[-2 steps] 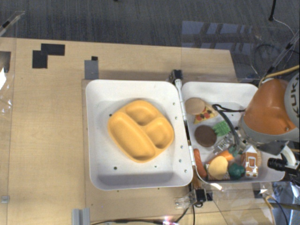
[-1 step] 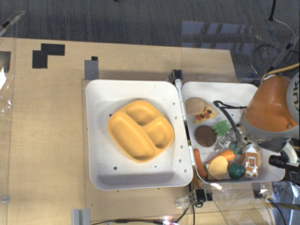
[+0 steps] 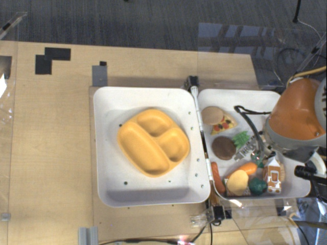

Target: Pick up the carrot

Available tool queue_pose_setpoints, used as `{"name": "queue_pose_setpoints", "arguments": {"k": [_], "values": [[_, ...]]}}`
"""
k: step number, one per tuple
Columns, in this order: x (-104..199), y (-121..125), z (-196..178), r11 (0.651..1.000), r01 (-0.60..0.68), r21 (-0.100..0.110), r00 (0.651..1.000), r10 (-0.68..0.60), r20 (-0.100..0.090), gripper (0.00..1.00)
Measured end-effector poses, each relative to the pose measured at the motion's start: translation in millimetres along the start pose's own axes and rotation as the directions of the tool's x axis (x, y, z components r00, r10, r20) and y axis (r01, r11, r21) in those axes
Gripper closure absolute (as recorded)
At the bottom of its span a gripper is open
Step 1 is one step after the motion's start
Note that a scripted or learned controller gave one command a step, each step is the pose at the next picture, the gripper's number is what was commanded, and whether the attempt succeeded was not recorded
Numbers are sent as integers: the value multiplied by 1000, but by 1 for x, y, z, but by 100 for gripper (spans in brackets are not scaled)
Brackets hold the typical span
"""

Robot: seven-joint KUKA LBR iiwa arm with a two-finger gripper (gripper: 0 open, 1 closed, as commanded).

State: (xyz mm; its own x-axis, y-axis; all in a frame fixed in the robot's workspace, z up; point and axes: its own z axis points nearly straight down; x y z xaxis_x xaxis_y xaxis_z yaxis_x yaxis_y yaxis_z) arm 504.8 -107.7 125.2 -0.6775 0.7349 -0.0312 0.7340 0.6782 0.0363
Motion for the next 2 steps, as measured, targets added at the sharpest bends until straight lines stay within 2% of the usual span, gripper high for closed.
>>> {"name": "queue_pose_setpoints", "arguments": {"k": [1,2], "values": [[0,0,0,1000,0,1,1000,0,-1,0],[17,-3,35,999,-26,25,1000,26,-17,0]]}}
